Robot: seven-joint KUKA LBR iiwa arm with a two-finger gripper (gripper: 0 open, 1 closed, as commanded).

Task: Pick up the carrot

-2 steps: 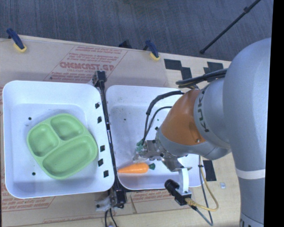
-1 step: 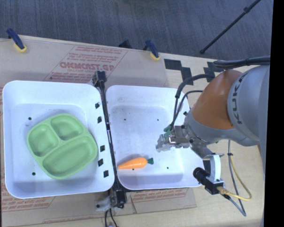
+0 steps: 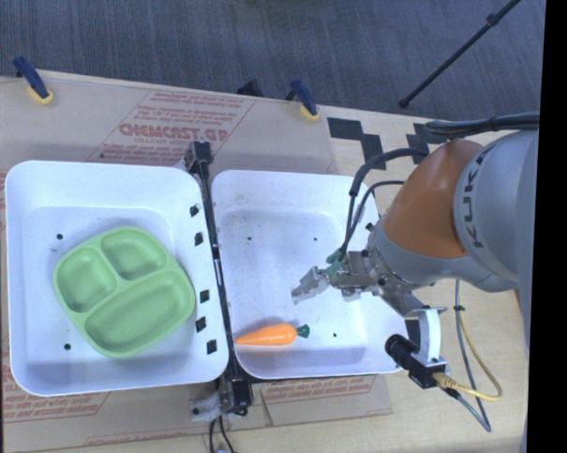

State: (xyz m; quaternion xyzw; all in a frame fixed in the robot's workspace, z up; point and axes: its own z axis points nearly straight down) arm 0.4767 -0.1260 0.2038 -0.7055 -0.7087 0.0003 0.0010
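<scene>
one carrot (image 3: 269,336) lies by the right bin's (image 3: 266,197) near wall; the claw (image 3: 309,284) hangs above it, holding nothing, its spread unclear.

Soft, even overhead light is washing both white bins (image 3: 287,362) bright, nearly blowing out their floors. The arm (image 3: 453,219) is casting only a faint shadow, and detail is looking slightly soft and grainy throughout.

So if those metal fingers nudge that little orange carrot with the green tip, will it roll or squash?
The small orange carrot looks rounded and tapered, so a nudge would probably roll it in a curve. Its smooth, glossy surface suggests a stiff toy that may slip rather than squash. Lying against the right white bin's near wall, it has little room to escape.
</scene>
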